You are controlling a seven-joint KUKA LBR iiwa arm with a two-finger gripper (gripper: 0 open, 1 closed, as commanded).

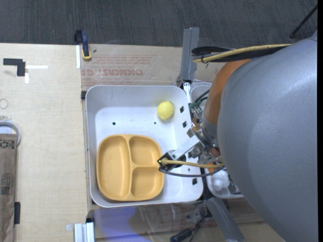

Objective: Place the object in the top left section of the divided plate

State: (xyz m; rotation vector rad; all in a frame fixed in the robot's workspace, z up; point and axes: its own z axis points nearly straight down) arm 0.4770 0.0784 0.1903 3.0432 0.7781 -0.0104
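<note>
— Hand (198, 135) placement, as seen?
— It is found at the right wall of the white bin (126, 97), largely covered by the grey arm (272, 135) that reaches in from the right. Whether it is open or closed cannot be told.
— And the ball (165, 110)?
— A small yellow ball is seen lying on the bin floor near the far right corner. It is kept apart from the plate (113, 168) and lies just left of the hand.
— How is the plate laid?
— It is set flat in the near part of the same bin. Three sections are marked in it, one long at the left and two smaller at the right. The bin is carried on a pale wooden tabletop (45, 135).
</note>
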